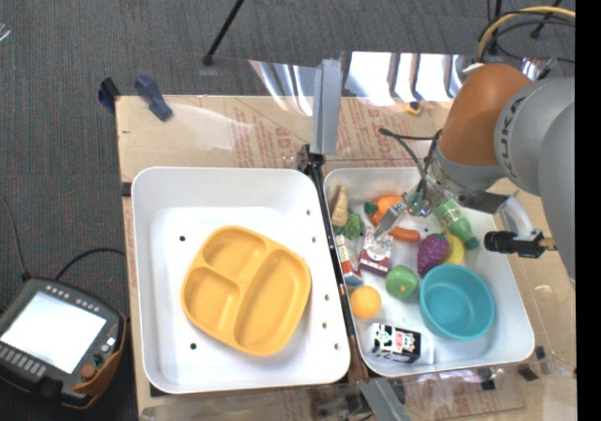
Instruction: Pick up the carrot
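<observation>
No lettering on the cardboard (235, 132) or cartons is legible.

There were two white bins (150, 222), one yellow tray (246, 289), one teal bowl (456, 302) and one carrot (402, 233).

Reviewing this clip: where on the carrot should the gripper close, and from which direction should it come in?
Judging by its pose, the carrot lies flat, running left to right, among crowded toys in the right bin. Its bare orange right end, beside the purple grapes, looks best: come straight down from above, fingers closing across its narrow width. The gripper hovers over its left part.
</observation>
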Robot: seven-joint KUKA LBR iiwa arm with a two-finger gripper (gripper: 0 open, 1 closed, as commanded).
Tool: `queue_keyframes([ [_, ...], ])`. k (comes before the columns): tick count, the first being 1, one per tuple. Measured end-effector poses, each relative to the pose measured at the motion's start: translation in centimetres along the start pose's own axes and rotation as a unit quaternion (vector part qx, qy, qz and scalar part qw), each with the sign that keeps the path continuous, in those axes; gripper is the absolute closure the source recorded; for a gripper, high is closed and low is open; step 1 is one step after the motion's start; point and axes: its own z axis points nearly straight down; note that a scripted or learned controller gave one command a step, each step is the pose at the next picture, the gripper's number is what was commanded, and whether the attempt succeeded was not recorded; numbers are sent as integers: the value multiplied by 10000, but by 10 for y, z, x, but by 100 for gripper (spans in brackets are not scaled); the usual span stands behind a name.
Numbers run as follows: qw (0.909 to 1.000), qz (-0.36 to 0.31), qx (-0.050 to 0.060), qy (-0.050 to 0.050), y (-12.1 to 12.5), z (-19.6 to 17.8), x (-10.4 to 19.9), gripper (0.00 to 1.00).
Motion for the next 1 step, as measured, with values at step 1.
queue_keyframes([
  [1, 9960, 896, -26, -31, 9, -1, 12, 0],
])
